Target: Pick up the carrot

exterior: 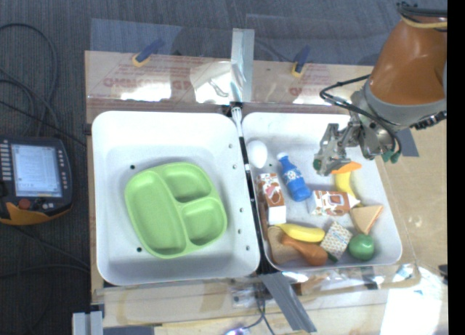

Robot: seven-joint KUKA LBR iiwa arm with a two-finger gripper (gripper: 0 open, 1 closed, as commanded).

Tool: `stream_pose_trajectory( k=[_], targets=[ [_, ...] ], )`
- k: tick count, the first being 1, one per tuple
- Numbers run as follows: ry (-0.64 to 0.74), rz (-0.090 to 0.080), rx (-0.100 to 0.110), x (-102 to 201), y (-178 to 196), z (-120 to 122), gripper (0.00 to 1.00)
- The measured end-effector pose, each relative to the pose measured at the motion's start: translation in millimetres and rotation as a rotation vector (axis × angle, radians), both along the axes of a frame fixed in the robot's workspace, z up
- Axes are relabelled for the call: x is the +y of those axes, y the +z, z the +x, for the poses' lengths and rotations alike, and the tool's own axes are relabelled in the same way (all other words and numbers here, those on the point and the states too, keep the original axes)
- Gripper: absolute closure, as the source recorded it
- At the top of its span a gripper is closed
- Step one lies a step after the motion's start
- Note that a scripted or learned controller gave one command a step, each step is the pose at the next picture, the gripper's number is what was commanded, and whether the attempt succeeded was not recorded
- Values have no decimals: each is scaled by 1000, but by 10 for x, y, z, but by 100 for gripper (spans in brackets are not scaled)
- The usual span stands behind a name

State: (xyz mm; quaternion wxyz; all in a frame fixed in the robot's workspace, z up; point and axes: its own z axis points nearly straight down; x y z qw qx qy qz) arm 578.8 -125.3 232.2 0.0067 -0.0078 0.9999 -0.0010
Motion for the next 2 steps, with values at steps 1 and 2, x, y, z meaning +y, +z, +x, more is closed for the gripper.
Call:
stream_pose_trajectory(
  k=[1,2],
  targets=[
    [322,-3,9,-943,280,-90,100],
    [620,-2,9,-959,405,303,100]
  ],
)
